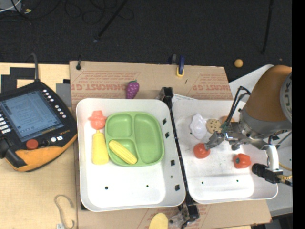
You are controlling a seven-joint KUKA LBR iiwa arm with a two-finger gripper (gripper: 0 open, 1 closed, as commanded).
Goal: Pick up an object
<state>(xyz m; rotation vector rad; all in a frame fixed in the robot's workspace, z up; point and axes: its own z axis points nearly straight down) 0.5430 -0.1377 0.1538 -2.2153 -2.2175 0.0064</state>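
Two white bins point(90, 185) sit side by side. The left one holds one green tray point(147, 147), one corn cob point(123, 151), one yellow bottle point(99, 148) and one pink toy point(97, 120). The right one holds one tomato point(201, 150), one red pepper point(242, 161), one cookie point(213, 125) and one white wad point(198, 126). Outside lie one grape bunch point(132, 89), one lemon point(158, 220) and one tablet point(29, 113).

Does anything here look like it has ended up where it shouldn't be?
Yes: a purple bunch of grapes lies on the cardboard behind the left bin, and a yellow lemon-like thing sits at the bench's front edge. Both are outside the bins.
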